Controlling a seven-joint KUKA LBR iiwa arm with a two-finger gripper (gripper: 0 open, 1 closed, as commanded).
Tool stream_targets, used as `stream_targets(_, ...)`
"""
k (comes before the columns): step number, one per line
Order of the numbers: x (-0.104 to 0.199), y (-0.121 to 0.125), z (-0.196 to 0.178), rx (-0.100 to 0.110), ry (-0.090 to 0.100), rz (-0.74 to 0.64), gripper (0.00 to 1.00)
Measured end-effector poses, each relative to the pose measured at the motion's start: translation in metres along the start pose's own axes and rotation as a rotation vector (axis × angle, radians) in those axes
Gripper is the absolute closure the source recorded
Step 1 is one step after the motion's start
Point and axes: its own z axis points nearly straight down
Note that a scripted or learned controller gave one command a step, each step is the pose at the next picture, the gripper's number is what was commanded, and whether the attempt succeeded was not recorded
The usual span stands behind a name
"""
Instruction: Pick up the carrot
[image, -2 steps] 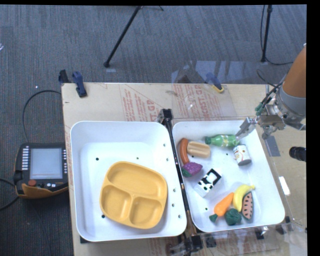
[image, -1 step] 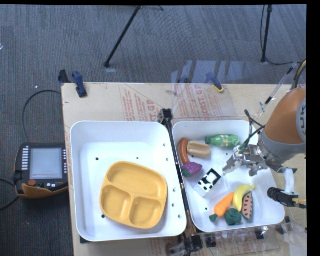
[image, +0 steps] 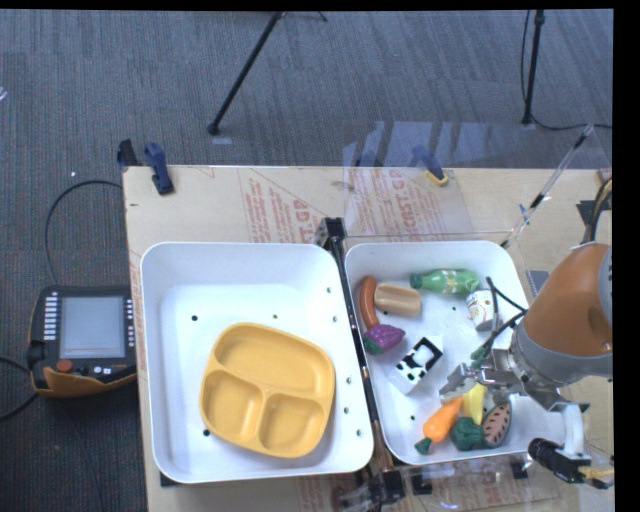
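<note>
Currently gripper jaws slightly parted, gripping nothing, just above carrot. Carrot lies near right bin front wall, crowded by green and yellow toys.

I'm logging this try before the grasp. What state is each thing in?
carrot: lying at a slant in the right bin, not lifted
pincer: low over the right bin, just above the carrot
green bottle: lying on its side
hot dog: lying flat
yellow tray: right way up in the left bin, compartments bare
</note>
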Motion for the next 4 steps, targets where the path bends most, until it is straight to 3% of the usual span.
stream_targets(1, 0.009, -0.005, 0.007, -0.008, 0.002, 0.696, 0.0)
stream_targets(2, 0.045, 0.013, -0.204, -0.016, -0.001, 0.662, 0.0)
stream_targets(3, 0.04, -0.008, -0.015, -0.002, 0.001, 0.72, 0.0)
stream_targets(4, 0.095, -0.016, -0.093, -0.004, 0.001, 1.015, 0.0)
